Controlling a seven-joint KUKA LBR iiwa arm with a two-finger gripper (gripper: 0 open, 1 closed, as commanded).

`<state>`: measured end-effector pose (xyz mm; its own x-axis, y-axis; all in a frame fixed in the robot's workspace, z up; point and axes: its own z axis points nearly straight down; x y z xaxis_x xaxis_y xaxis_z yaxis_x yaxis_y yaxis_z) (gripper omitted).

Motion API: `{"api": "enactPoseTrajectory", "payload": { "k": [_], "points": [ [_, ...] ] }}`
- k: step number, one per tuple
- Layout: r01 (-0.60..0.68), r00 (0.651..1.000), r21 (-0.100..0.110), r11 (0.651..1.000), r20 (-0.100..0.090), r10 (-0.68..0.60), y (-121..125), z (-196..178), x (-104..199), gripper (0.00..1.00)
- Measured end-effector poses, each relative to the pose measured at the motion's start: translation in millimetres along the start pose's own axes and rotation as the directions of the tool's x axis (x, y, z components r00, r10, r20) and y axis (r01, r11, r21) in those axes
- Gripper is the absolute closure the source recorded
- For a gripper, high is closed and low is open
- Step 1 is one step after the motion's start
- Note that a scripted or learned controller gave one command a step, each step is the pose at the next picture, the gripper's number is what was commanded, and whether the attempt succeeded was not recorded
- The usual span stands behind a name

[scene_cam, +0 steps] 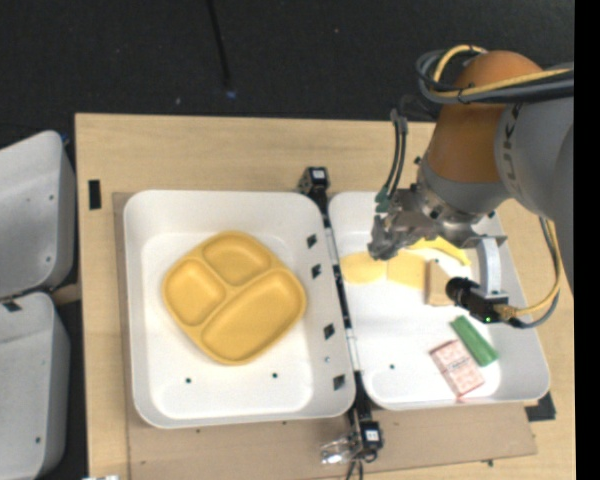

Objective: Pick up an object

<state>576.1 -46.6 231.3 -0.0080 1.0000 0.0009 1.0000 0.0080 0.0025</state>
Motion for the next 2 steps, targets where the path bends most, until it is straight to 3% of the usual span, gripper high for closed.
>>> {"api": "enactPoseTrajectory", "payload": {
  "k": [2],
  "points": [
    [-0.001,1.0,0.0,1.0,0.0,0.001,59,-18,86,1.0]
  ]
}}
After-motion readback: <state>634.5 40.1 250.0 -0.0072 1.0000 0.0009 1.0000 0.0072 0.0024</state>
